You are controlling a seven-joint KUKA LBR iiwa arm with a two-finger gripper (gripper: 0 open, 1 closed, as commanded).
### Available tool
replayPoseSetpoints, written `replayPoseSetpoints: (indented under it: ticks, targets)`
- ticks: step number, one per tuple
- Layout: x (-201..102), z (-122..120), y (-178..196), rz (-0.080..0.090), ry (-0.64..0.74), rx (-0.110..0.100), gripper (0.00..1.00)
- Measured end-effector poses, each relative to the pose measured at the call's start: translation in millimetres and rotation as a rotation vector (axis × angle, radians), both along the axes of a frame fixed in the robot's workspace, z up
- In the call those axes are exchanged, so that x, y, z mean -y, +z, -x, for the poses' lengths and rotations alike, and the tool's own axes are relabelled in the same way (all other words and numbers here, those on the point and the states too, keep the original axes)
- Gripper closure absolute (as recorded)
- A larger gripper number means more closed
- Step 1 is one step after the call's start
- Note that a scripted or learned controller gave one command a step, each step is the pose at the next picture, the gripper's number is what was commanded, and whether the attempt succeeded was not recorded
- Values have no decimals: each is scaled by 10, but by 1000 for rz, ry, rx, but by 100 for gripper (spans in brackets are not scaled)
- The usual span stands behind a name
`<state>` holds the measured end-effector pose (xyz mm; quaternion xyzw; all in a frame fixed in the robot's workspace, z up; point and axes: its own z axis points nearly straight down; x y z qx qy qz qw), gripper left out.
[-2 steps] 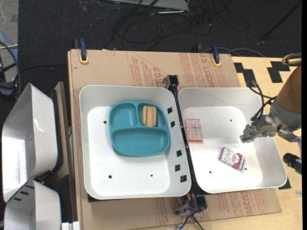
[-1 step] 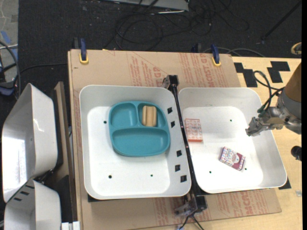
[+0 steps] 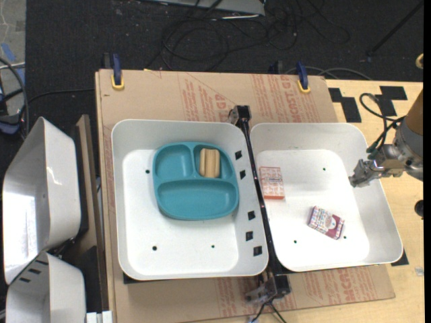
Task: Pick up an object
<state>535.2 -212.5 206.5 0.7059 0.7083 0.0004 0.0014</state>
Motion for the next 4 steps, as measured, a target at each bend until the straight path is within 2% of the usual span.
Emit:
replayPoseSetpoints:
  ticks: [1,3,4]
  targets:
    - [-492,-77,-57,-3,4,-3,100]
    - [-1595,-310,231,-2,5,0,100]
    - [-2235,-392,232,-2,6,-1,100]
